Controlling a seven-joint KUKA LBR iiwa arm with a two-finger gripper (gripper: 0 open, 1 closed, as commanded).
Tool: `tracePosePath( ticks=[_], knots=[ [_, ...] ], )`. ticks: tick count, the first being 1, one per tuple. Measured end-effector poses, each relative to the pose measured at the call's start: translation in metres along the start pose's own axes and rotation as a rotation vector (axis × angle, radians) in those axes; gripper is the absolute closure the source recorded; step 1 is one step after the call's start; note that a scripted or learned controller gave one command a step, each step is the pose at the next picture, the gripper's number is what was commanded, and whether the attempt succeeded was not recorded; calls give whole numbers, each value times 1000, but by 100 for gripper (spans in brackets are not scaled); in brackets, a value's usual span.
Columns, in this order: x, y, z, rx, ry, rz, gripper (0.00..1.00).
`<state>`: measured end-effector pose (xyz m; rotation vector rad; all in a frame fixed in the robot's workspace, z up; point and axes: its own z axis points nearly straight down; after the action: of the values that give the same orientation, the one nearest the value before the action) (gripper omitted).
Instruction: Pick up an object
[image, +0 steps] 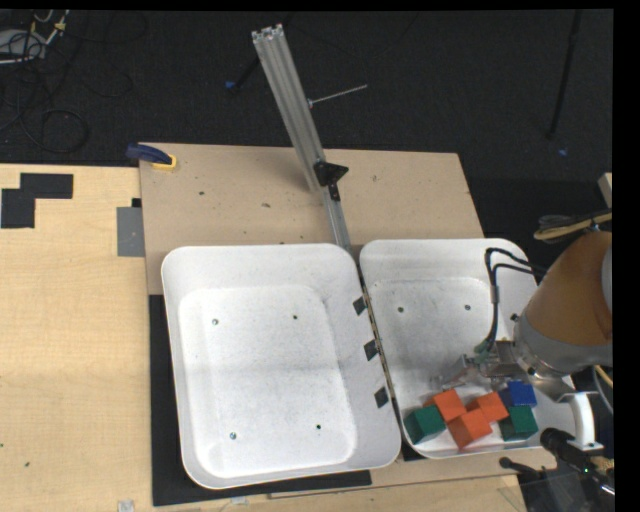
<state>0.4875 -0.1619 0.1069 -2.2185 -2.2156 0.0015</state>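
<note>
The left shallow white plastic bin (190, 275) holds nothing. In the right white bin (425, 265), green, orange and blue blocks (470, 415) cluster at the near corner. The hand (488, 366) hovers just above them; grip state cannot be determined. Judged step: approach. Next: descend onto one block.

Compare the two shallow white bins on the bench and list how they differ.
The left shallow white bin shows a bare speckled floor, while the right shallow white bin holds a cluster of small orange, green and blue blocks at its near corner. The grey arm's two-finger gripper reaches into the right bin; the left bin has no arm over it. The left bin looks wider. Both are white, shallow, round-cornered, and sit side by side.
</note>
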Motion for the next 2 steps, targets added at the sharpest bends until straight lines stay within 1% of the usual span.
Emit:
tracePosePath(
  ticks=[1, 2],
  knots=[
    [-3, 0, -12, -2, -2, 5, 100],
    [-2, 5, -74, -9, -4, -3, 100]
  ],
)
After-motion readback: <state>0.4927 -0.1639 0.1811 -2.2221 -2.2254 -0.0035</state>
